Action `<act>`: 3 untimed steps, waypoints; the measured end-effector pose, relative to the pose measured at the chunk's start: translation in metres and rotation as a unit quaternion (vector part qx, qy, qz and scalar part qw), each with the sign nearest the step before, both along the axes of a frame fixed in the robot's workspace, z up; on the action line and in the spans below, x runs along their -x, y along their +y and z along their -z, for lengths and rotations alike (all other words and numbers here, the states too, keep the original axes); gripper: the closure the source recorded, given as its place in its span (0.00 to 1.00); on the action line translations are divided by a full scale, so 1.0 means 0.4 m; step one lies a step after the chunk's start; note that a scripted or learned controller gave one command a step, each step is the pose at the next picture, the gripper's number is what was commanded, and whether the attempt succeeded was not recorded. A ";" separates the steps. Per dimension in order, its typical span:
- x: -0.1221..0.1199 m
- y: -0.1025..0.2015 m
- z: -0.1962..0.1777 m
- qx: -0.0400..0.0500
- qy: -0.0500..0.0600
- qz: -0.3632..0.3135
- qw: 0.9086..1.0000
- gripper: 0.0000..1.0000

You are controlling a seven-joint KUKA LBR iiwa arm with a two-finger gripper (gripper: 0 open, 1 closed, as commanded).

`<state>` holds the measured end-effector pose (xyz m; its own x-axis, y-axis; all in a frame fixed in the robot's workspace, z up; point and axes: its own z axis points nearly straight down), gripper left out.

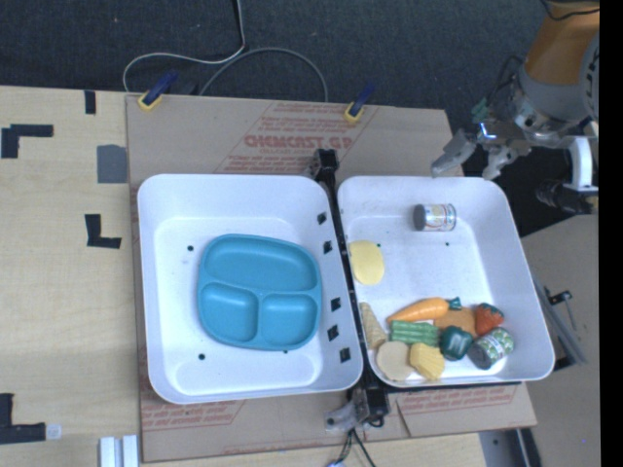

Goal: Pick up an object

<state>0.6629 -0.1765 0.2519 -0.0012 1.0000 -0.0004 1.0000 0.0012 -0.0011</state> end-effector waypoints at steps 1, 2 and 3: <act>0.059 0.006 0.242 -0.001 0.005 0.000 1.000 0.00; -0.026 0.093 0.349 0.007 -0.009 -0.001 1.000 0.00; -0.005 0.069 0.376 0.000 -0.001 -0.001 1.000 0.00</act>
